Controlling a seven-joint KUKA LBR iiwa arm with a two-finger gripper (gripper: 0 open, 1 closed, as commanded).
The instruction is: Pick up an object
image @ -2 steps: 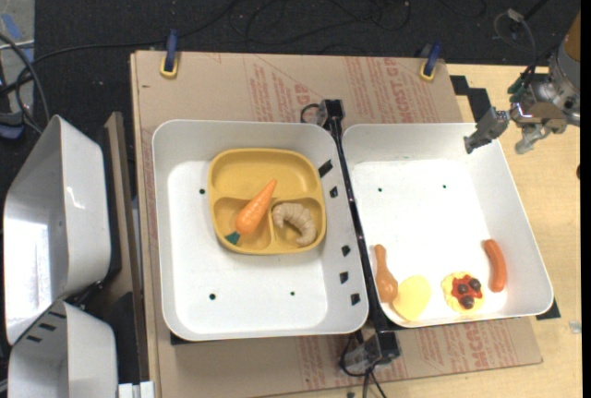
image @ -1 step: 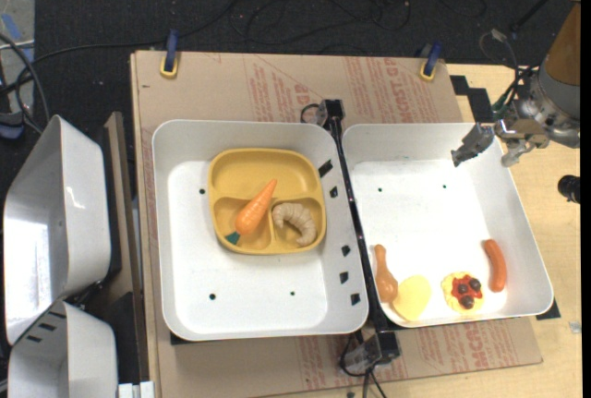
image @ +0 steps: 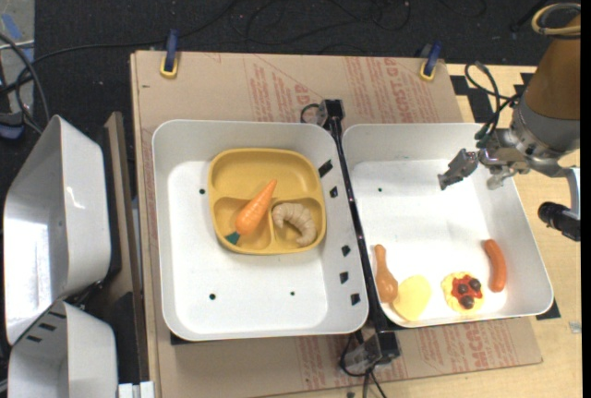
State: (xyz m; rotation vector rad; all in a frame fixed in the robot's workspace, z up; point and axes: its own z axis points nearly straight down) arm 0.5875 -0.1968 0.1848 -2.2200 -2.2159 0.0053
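My gripper [image: 476, 173] hangs over the upper right part of the right bin [image: 420, 202], its two dark fingers spread open with nothing between them. Along that bin's front edge lie an orange drumstick-shaped toy [image: 383, 272], a yellow round piece [image: 414, 294], a yellow piece with red and dark berries on it [image: 463, 289] and an orange sausage [image: 496, 264]. All of these lie well in front of the gripper. In the left bin [image: 185, 230] a yellow divided plate [image: 231, 174] holds a toy carrot [image: 256, 207] and a pale shrimp [image: 295, 222].
A black divider [image: 342, 202] runs between the two bins. Brown cardboard [image: 277, 78] lies under the bins, held by yellow clamps at the back. White containers [image: 55, 211] stand at the far left. Cables lie on the dark floor behind.
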